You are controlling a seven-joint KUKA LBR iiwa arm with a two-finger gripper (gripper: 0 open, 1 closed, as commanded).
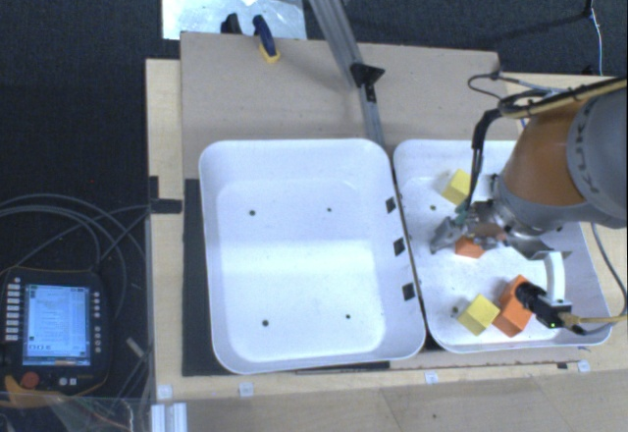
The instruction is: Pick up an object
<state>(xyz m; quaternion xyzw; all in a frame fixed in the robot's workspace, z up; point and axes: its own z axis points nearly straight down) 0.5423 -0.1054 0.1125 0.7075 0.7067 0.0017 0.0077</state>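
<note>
- Pincer (459, 236) low in right bin (422, 175), centre-right of frame; open or closed, cannot tell.
- Small orange block (470, 248) touching pincer's lower-right side.
- Yellow block (455, 187) just above it.

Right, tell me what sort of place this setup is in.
Probably a robotics lab test cell: a robot arm reaches over two white bins on a bench, a teach pendant with trailing cables lies on the dark carpeted floor, and small coloured blocks serve as grasp objects.

Two bins lie side by side; the right bin (422, 175) holds four blocks (478, 314), the gripper (459, 232) among them
</note>
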